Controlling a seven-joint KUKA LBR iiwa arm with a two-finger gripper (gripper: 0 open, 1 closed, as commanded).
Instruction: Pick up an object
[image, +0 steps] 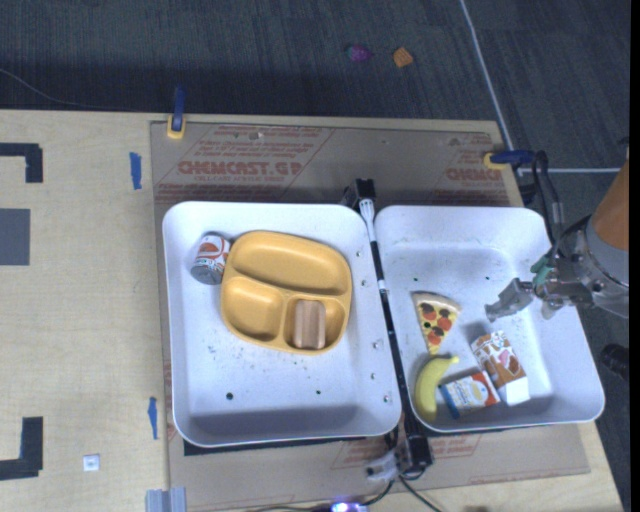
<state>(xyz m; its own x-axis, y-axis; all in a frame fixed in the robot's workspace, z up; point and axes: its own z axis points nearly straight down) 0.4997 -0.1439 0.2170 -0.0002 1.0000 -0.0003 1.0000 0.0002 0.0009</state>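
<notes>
My gripper (527, 303) hangs over the right side of the right bin (450, 245), with the arm coming in from the right edge. Its fingers stand apart and open, with nothing between them. Just below it lies a small red and white carton (499, 360). A blue and orange carton (467, 392) rests near the front wall of the bin, beside a yellow banana (431, 384). A toy pizza slice (436, 318) lies left of the gripper, apart from it.
The left bin (270, 405) holds a yellow divided plate (285, 288) with a brown sausage (308, 324) in one compartment, and a small can (209, 258) beside the plate's left rim. A black divider clip (362, 195) sits where the bins meet at the back.
</notes>
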